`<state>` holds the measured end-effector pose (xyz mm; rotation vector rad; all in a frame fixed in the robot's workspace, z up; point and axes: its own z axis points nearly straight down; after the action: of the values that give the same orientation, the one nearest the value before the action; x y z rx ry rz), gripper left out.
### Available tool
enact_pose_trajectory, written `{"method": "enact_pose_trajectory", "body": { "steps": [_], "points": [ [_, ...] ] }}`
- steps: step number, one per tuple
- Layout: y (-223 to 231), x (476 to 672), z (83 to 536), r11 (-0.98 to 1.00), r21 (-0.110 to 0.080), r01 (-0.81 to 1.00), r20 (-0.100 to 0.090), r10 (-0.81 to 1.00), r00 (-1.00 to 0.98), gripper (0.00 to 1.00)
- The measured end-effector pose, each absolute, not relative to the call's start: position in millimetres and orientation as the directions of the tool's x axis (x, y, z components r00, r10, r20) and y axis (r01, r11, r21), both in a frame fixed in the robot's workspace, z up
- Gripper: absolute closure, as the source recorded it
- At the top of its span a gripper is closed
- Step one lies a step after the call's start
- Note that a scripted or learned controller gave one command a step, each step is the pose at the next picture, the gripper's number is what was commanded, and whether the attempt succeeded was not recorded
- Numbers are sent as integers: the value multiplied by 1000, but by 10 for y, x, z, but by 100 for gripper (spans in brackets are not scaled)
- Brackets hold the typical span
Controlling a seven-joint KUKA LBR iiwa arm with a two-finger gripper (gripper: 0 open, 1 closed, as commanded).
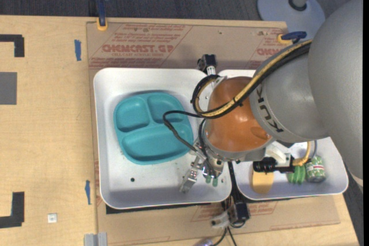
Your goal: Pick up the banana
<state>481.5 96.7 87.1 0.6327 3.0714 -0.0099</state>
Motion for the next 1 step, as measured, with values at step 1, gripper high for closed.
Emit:
{"method": "enact_pose_trajectory", "body": {
  "steps": [1],
  "points": [
    [1367, 5069, 860, 950, -27, 310, 13, 310, -951, 0]
  ]
}}
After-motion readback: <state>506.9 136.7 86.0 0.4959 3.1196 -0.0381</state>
